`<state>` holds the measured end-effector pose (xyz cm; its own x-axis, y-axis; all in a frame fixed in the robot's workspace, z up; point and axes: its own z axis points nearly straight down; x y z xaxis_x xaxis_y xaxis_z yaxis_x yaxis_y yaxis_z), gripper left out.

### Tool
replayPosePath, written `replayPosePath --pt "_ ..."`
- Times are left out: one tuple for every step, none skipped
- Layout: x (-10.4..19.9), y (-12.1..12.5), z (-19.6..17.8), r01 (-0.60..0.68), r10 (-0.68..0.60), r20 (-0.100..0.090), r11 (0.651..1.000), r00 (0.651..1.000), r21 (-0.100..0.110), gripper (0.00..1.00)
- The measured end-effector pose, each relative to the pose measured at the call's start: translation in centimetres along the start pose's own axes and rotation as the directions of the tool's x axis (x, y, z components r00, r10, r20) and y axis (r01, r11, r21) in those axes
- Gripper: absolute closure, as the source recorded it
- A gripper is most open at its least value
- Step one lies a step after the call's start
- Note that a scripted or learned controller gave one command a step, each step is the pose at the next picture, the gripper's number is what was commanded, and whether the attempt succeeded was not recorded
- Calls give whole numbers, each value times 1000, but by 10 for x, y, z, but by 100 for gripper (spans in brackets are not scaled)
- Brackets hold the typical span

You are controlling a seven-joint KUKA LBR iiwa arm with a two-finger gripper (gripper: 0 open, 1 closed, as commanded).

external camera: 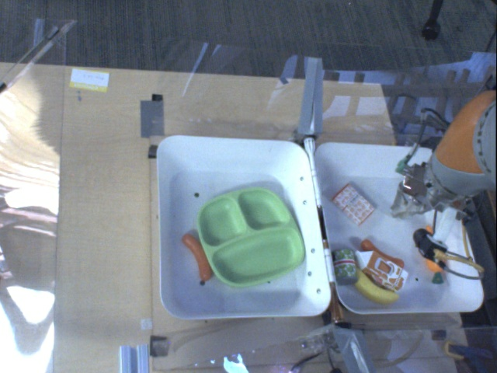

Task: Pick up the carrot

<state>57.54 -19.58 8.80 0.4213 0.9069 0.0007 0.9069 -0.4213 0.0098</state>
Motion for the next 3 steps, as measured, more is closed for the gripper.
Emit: replayPosePath --pt "61 67 -140 -258 258 1 966 966 2 100" --pt "20 40 1 -165 165 0 986 986 3 100" --pt "67 13 -128 -189 189 0 982 982 3 100"
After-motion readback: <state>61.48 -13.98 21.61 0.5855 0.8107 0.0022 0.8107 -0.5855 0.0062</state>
